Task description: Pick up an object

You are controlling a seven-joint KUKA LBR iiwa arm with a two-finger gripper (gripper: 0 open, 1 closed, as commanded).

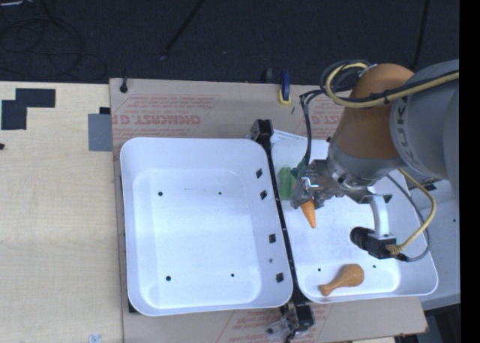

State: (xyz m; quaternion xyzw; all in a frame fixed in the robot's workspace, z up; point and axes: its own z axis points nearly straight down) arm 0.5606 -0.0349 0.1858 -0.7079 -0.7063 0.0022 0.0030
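The jaws [310, 200] sit low over the right bin [420, 281], close to its left wall, and an orange carrot-shaped piece [310, 215] points down and out from beneath them; whether they are apart or pressed together on that piece cannot be told, because the wrist hardware above covers the contact. The carrot's tip is in plain sight, its upper end is lost under the tool, so any hold would be on the thick end alone, and a tapered, slick shape caught that way could well squirt out or swing loose as the arm lifts. Just to the left, touching or nearly touching the tool, a green object [286, 182] lies against the divider between the bins; a closing or rising move might drag or nudge it, or pinch it along with the carrot, spoiling the hold. The divider wall itself is near enough that a sideways drift could knock the tool against it. Further out, a tan gourd-like toy [343, 279] rests near the front edge of the same bin, well apart and unlikely to interfere. A black fitting with its cable [375, 242] hangs beside the arm over the bin floor and could snag during a lift. The left bin [142, 184] on the desk [52, 221] plays no part here.
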